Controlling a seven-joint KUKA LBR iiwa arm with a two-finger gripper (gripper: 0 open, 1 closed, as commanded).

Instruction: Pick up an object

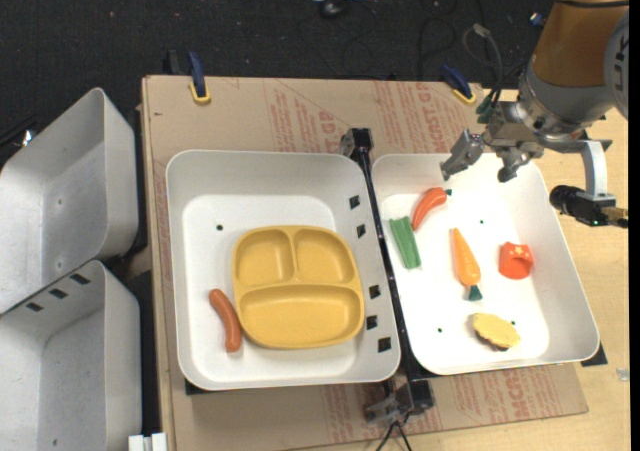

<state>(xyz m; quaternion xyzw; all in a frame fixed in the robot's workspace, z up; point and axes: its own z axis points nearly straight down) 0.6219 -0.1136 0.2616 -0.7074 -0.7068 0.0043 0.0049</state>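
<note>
Gripper (486, 162) is hovering with fingers spread and nothing between them over the right bin's (560, 239) far edge, red-orange chili (429, 206) lying just below-left of it, beside the green piece (405, 242).

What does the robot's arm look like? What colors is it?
The arm is fat and round, grey metal with a shiny orange band near its top and a thin yellow ring around that. At its end sits a small grey and black gripper with two dark fingers. Thin black cables run along beside it.
</note>
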